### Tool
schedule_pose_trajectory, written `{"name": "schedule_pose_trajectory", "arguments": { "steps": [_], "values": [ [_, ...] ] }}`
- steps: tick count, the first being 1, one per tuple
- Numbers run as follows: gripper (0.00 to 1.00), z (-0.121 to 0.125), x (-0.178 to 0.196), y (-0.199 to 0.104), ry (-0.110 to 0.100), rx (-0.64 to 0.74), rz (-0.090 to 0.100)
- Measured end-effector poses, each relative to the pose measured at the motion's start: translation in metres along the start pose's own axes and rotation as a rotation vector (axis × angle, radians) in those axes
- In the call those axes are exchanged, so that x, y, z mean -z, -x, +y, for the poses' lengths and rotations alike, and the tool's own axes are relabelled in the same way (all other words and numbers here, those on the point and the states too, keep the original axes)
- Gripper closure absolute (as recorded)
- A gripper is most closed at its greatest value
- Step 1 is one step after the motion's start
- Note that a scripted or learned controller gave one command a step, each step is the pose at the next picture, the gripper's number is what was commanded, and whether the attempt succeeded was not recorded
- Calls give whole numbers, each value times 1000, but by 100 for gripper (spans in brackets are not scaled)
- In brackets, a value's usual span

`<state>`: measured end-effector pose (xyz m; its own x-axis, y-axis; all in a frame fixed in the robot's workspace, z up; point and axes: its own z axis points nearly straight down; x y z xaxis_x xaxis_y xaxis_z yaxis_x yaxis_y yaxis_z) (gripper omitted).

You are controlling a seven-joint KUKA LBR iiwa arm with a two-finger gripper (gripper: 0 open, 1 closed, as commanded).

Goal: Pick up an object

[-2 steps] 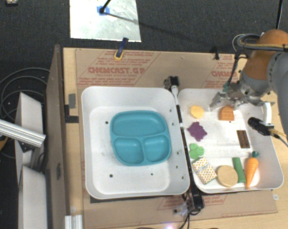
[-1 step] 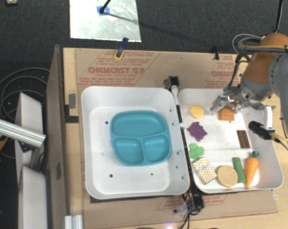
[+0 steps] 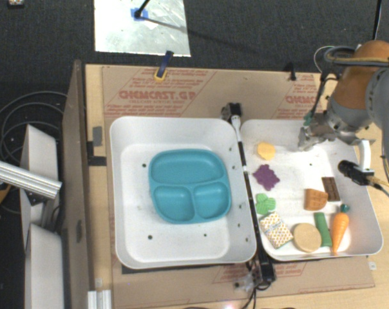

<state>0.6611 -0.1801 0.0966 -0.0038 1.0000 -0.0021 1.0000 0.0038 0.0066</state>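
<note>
The right bin (image 3: 375, 237) holds several toy foods: a yellow piece (image 3: 266, 151), purple grapes (image 3: 266, 176), a green leafy piece (image 3: 265, 203), a patterned cracker (image 3: 275, 230), a round tan cookie (image 3: 306, 237), a green stick (image 3: 321, 229), an orange carrot (image 3: 339, 229), an orange waffle (image 3: 315, 199) and a brown chocolate bar (image 3: 331, 188). My gripper (image 3: 308, 137) hangs low over the back of this bin, to the right of the yellow piece and apart from it. Nothing shows between its tips.
The left bin (image 3: 127, 237) holds a blue divided plate (image 3: 189, 184). A black divider (image 3: 243, 166) runs between the two bins. The arm's grey and orange body (image 3: 365, 82) leans over the right bin's back right corner. Cardboard lines the bench behind.
</note>
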Motion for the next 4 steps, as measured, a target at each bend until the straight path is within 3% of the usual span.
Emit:
{"name": "schedule_pose_trajectory", "arguments": {
  "steps": [1,2,3,4],
  "values": [
    [100,10,85,28,2,-3,-1],
    [0,9,80,27,-3,-1,0],
    [0,-47,42,26,-10,-4,3],
    [0,-110,-6,-9,-10,-4,4]
  ]
}}
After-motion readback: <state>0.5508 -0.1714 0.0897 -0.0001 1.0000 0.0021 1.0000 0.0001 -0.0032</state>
